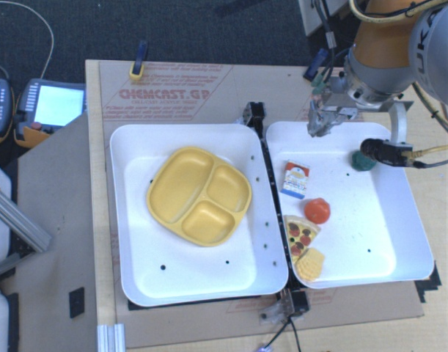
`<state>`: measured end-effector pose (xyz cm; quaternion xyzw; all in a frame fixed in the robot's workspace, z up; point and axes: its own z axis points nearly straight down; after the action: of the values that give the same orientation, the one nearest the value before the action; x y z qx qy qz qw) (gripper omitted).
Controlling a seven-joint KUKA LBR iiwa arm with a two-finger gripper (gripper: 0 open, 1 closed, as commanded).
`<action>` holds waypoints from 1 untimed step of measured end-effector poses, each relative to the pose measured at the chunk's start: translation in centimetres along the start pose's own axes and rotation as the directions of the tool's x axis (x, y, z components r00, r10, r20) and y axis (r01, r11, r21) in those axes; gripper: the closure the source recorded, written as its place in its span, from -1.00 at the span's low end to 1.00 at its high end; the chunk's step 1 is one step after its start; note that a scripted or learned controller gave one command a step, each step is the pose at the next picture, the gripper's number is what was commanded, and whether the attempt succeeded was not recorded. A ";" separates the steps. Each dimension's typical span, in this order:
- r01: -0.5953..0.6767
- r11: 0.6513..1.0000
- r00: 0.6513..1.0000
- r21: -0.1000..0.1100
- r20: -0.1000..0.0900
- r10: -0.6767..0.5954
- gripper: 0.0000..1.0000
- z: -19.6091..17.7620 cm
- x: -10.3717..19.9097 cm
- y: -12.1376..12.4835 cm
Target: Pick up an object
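My gripper (320, 126) hangs over the far edge of the right bin (399, 226), with nothing visible between its fingers. In that bin lie a small white and orange carton (296, 179), a red tomato (317, 210), a pizza slice (300, 233) and a pale yellow cracker-like piece (310, 264), all near the bin's left side and nearer to the camera than the gripper. A green round object (362, 161) sits at the far right, partly hidden by the robot's bracket.
The left bin (136, 255) holds a yellow divided plate (199, 195). A black clip (254, 113) sits at the far end of the divide between the bins. Cardboard (172, 86) lies under both bins.
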<state>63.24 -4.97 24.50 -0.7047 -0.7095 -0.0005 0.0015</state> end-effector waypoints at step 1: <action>0.000 1.000 1.000 0.001 0.000 0.000 1.00 0.7 6.5 0.1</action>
<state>63.27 1.52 23.79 -0.7047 -0.7095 -0.0002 0.0021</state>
